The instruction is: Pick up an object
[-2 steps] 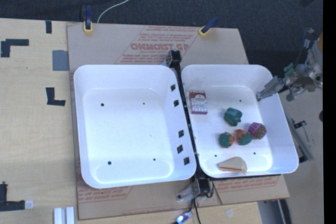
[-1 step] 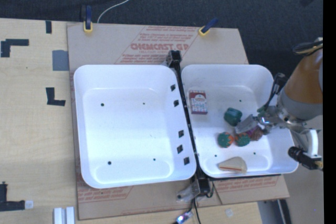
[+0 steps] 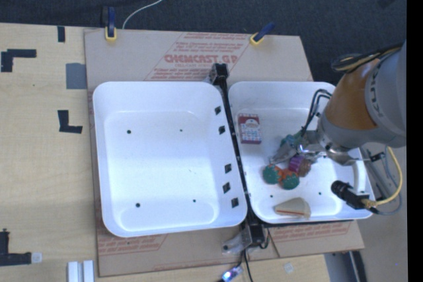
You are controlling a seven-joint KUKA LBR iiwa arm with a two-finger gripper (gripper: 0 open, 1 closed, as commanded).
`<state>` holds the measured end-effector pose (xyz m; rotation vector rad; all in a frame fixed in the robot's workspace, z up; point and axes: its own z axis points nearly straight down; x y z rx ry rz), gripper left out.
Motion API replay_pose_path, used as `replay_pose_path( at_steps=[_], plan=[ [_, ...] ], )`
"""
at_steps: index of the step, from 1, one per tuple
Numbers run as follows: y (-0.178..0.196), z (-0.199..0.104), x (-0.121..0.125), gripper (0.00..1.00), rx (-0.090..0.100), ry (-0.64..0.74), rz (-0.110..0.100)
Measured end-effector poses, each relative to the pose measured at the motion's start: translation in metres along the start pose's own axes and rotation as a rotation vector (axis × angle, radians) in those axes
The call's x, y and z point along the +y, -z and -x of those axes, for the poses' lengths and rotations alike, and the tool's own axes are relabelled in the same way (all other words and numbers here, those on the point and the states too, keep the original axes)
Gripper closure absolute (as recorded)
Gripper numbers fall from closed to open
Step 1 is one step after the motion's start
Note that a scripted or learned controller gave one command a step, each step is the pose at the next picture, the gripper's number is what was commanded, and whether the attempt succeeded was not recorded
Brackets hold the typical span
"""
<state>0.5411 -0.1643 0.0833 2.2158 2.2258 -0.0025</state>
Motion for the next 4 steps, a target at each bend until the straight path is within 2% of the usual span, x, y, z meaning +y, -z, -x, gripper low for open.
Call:
replay_pose_path(
  at_steps=[1,2,3,4],
  plan=[
    [0.013,0.003,0.000,1.00,-0.002,-0.004,0.004],
    [0.171,-0.033,0.017,1.00,-0.001,0.002,0.017],
    [0.130,-0.061,-0.062,1.00,0.005,-0.005,-0.010],
    [0.142,-0.060,-0.058,1.00,0.002,-0.003,-0.003]
  ],
)
